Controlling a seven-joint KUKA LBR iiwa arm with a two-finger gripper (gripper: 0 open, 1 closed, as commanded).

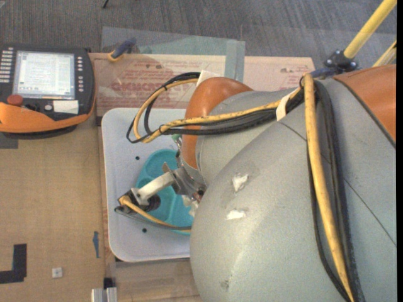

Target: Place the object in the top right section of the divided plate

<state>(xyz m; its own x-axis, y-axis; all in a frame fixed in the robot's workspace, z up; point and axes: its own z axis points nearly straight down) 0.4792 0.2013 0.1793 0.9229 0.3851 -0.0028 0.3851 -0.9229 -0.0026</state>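
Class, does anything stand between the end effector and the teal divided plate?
Nothing visible does. The end effector hangs directly above the teal plate in the white bin. The arm hides the plate's right side, which cannot be checked.

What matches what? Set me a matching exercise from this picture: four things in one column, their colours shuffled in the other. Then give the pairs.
Things
1. divided plate
2. teach pendant
3. bin
4. robot arm

Colours
A. white
B. grey with an orange band
C. teal
D. orange and dark grey, with a lit screen

Pairs: 1-C, 2-D, 3-A, 4-B
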